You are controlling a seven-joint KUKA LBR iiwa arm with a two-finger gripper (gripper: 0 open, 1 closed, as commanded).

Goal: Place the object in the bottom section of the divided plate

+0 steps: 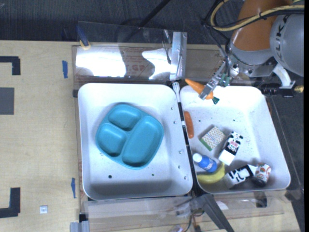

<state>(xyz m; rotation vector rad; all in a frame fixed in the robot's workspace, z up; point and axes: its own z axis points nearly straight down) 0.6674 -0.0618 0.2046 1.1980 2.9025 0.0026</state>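
The blue divided plate (129, 134) lies in the left bin (91, 178), with two small sections toward its upper left and one large section on its lower right. My gripper (211, 92) hangs over the top left corner of the right bin (251, 105). An orange carrot (195, 85) sticks out to the left from between its fingers, raised over the bin's rim. The gripper is shut on the carrot's right end. The plate is well to the lower left of the gripper.
In the right bin lie an orange stick (189, 123), a patterned box (213, 137), a cow-patterned carton (232, 144), a blue bottle (204, 163), a banana (212, 176), a black-and-white item (240, 174) and a small can (262, 172). A clear panel (126, 57) stands behind the left bin.
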